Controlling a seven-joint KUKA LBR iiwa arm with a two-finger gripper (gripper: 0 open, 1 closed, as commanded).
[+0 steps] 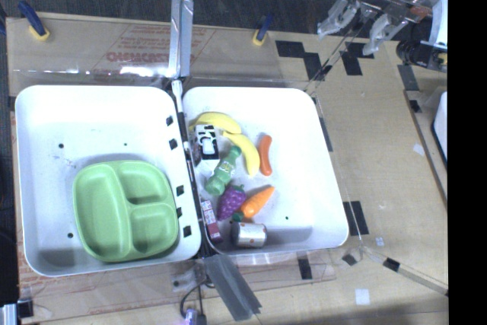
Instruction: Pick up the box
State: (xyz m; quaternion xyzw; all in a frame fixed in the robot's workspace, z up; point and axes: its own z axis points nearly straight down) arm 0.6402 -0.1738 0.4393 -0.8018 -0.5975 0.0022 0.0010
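A small black-and-white box [207, 142] lies in the right bin [304, 164], near its left wall, just below a banana [221, 125]. A second, thin reddish box [208, 214] leans against the same wall closer to the front. My gripper [356, 25] hangs well away at the top right, above the bench beyond the right bin's far right corner. Its two light fingers [335, 15] are spread open with nothing between them.
The right bin also holds a green bottle [222, 173], an orange chili [265, 154], purple grapes [232, 201], a carrot [259, 199] and a silver can [249, 234], all crowded on its left side. A green divided plate [125, 209] sits in the left bin [46, 133].
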